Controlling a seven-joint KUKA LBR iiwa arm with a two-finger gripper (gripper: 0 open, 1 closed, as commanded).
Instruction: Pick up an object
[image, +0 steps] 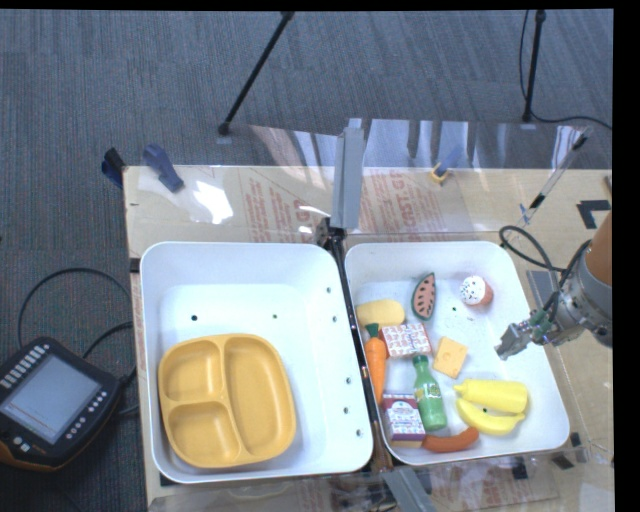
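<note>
While the end effector (512, 340) hovers over the right bin (520, 270) above the bananas (492, 403), grip state indeterminate, approach appears underway; descent onto a target is required next.

place: robotics lab | evidence: teach pendant (48, 400) on carpet, tripod legs (255, 70), cabled bench (400, 195)

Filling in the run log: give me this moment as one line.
gripper: over right bin, above bananas, nothing seen held | toy food: in right bin | yellow divided plate: in left bin
</note>
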